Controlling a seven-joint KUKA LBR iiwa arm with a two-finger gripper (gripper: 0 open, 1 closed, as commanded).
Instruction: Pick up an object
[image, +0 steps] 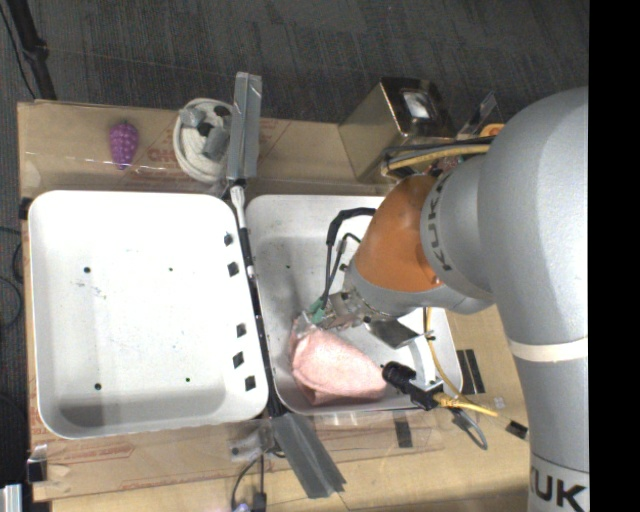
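Pink soft bundle (338, 368) in the arm-side white bin (285, 240), by its near wall, long axis across the view, dipping rightward | claw (335, 310) just above its left end, grip state cannot be told | brown table (70, 120), dark carpet floor (150, 40) beyond.

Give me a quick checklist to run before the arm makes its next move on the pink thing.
1. Target located: the pink object lies in the right-hand bin: ok.
2. Gripper centred over it: it sits at the object's upper-left edge in the view, off its middle: not ok.
3. Object gripped: cannot tell.
4. Room around the target: it lies close to the bin's near wall: not ok.
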